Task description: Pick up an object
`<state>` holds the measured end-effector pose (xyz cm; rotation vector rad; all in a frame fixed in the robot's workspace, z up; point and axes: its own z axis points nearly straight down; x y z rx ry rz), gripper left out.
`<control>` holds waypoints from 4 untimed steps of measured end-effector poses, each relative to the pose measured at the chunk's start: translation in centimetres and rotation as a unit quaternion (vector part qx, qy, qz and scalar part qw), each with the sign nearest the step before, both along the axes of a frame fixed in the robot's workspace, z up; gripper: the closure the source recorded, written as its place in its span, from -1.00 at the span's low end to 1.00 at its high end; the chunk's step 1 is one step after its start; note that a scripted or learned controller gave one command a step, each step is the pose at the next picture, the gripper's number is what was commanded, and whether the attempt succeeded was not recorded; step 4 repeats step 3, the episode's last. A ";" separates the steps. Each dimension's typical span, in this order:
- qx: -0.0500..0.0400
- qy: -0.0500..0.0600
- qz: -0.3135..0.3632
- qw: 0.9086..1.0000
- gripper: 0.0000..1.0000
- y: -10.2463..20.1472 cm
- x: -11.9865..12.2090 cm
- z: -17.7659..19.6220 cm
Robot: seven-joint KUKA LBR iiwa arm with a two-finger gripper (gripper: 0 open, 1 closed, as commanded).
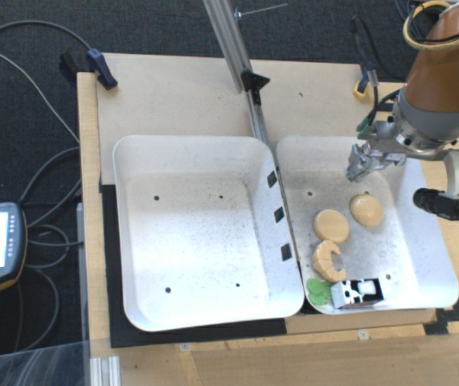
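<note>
Metal hand [362, 167], finger state unclear, hovers just above the round tan bread roll [366, 210]; roll lies toward the camera.

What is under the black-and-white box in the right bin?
A green disc pokes out from beneath the black-and-white box, at the right bin front edge. The part below the box is hidden.

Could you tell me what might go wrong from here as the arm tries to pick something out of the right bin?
1. The two buns lie close together, so the pincer, hanging just above the farther one, may nudge rather than grip it.
2. The croissant, green disc and small box crowd the right bin's near corner, so a grasp there could catch two things or strike the wall.
</note>
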<state>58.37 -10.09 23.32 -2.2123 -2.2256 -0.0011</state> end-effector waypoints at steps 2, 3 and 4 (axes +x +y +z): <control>0.000 0.000 0.001 1.000 1.00 10.3 -3.1 1.4; 0.000 0.002 0.000 1.000 1.00 15.1 -5.6 0.2; 0.000 0.002 0.000 1.000 1.00 15.1 -5.6 0.2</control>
